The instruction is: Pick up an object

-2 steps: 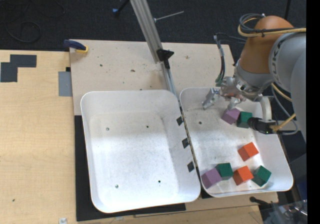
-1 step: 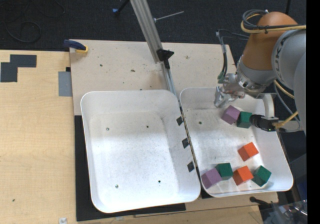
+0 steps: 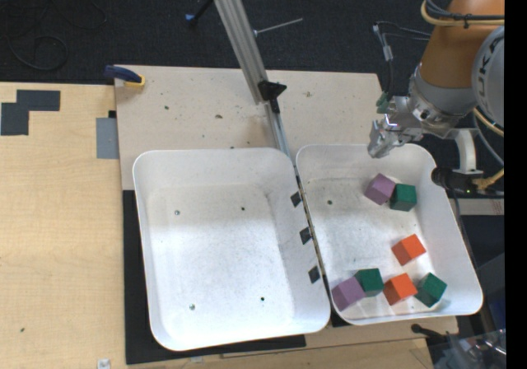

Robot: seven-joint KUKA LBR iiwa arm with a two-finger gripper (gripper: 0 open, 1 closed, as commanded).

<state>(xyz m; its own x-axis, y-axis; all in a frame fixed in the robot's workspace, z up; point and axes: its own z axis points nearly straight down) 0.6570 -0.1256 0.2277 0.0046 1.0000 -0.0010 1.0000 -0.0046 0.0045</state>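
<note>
The right bin holds several small cubes. A purple cube touches a green cube near the bin's far side. An orange cube lies alone further forward. Along the near rim sit a purple cube, a green cube, an orange cube and a green cube. My gripper hangs over the far edge of the right bin, above and behind the purple and green pair, with nothing seen between its fingers.
The left bin lies beside the right one, with black clips along the shared rim. A slanted aluminium bar rises behind the bins. A blue and yellow clamp sits at the bench's far left corner.
</note>
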